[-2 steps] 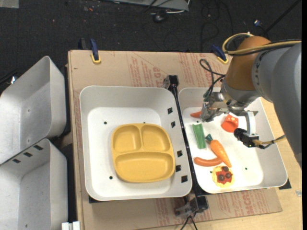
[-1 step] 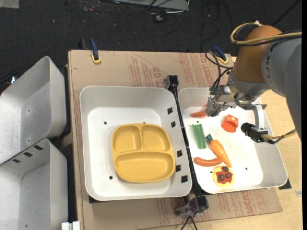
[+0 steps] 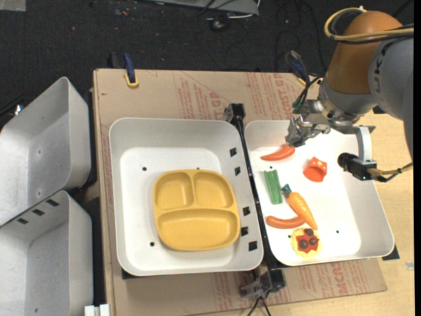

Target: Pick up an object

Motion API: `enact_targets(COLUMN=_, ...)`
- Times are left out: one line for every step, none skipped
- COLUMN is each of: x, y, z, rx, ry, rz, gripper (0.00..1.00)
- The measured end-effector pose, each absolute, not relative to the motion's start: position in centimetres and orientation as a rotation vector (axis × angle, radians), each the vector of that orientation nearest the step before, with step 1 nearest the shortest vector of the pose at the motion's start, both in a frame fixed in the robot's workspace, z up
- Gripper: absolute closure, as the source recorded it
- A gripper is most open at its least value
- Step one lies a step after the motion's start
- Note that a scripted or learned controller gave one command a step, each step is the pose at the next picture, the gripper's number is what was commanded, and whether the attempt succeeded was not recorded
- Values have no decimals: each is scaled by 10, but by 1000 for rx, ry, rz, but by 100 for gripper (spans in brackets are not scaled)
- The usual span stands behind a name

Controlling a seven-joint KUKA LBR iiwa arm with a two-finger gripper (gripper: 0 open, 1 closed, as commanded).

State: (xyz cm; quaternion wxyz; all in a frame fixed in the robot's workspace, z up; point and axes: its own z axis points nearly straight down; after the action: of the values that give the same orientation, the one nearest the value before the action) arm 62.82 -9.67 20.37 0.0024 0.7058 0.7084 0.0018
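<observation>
The right bin (image 3: 368,222) holds several toy foods. A red chili pepper (image 3: 278,153) lies near its far left, a green bar (image 3: 272,184) below it, then a carrot (image 3: 300,205), a sausage (image 3: 284,222) and a small yellow pastry with dark berries (image 3: 305,241). A red-orange piece (image 3: 316,169) sits mid-bin. My gripper (image 3: 298,134) hangs just above and to the right of the chili pepper, its dark fingers pointing down toward it. Nothing shows between them.
The left bin (image 3: 125,176) holds a yellow divided plate (image 3: 195,210). A black divider (image 3: 247,176) runs between the bins. White bin-like shapes (image 3: 39,150) stand off the bench at the left. The grey arm (image 3: 368,64) comes in over the right bin's far corner.
</observation>
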Motion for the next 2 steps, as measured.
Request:
enact_targets(x=630, y=-97, z=246, rx=2215, ry=2221, rz=5, gripper=100)
enact_targets(x=621, y=-42, z=253, rx=2215, ry=2229, rz=0, gripper=100)
